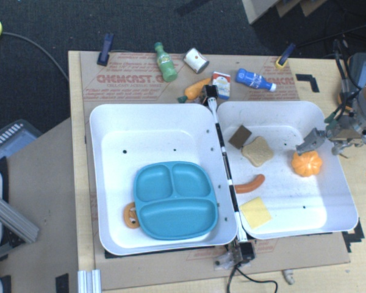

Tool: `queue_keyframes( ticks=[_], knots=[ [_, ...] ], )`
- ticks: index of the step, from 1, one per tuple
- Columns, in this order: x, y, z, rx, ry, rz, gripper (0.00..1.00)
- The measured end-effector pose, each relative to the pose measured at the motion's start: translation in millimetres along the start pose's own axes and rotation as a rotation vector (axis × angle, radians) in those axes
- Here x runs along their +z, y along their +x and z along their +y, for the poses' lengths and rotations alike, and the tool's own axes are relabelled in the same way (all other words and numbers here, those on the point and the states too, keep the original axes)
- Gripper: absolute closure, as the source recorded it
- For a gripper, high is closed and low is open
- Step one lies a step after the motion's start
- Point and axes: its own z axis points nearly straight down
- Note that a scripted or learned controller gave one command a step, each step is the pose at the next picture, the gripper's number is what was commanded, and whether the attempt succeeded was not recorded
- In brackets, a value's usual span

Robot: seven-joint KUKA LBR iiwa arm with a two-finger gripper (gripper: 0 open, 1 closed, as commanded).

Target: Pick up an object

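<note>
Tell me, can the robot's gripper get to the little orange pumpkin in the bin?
Probably yes. The gripper sits just above the orange pumpkin in the right bin, and nothing lies between them. The bread slice and sausage lie off to the side.

Grey metal end effector (320, 140) (dark cables above); pale blue-grey wrist housing (361, 72)

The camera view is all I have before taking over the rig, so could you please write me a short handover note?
Gripper: at the right bin's right side, just above the orange pumpkin; nothing seen between its fingers.
Also in the right bin: bread slice, brown block, sausage, yellow cheese.
Left bin: blue divided plate.
Done: nothing lifted.
Left: grasp and raise one object, probably the pumpkin.
</note>
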Motion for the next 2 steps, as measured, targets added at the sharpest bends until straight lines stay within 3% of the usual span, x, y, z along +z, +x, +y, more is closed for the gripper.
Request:
queue_keyframes(
  ticks=[1, 2],
  knots=[
    [137, -22, 14, 0.0, -0.001, -0.001, 0.0],
    [137, 34, 46, -0.001, -0.002, 0.0, 0.0]
  ],
)
